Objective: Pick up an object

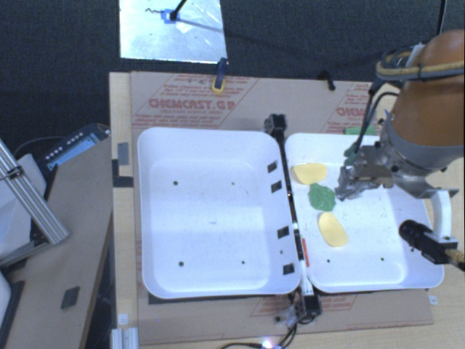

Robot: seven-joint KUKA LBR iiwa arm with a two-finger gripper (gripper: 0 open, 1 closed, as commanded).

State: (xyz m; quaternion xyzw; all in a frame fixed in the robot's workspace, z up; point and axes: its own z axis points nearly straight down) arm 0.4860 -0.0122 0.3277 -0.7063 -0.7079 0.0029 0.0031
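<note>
Nearest me, the worktop's (218,318) front edge carries two shallow white bins pressed side by side, clipped along their shared rim, presumably so neither slides when the arm pushes down. Starting at the left, the left bin (211,209) has nothing to grasp on its floor. Moving right past the divider, the right bin (363,267) holds three flat pieces near its left wall: a yellow piece (310,173) at the back, a green piece (322,197) in the middle, and another yellow piece (333,230) toward the front. Further right, the gripper (347,187) hangs just beside the green piece, its likeliest target. Whether it is wide or narrow I cannot tell.
</note>
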